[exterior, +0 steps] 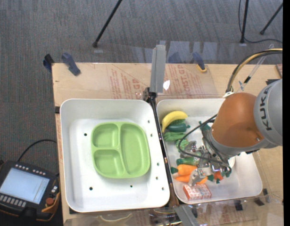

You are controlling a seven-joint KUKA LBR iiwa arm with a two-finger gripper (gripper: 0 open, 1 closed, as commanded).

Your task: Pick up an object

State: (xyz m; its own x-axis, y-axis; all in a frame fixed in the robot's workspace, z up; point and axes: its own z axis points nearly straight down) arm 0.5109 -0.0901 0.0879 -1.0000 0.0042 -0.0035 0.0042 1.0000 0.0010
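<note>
The right bin holds a yellow banana, green peppers, an orange carrot with a green top and a small red and white box. My gripper hangs low over the middle of this bin, just right of the carrot and above the box. The orange wrist band and cables hide what lies under it. I cannot see any object held between the fingers.
The left bin holds a light green divided plate. A metal post stands behind the gap between the bins. A teach pendant lies on the floor at the lower left.
</note>
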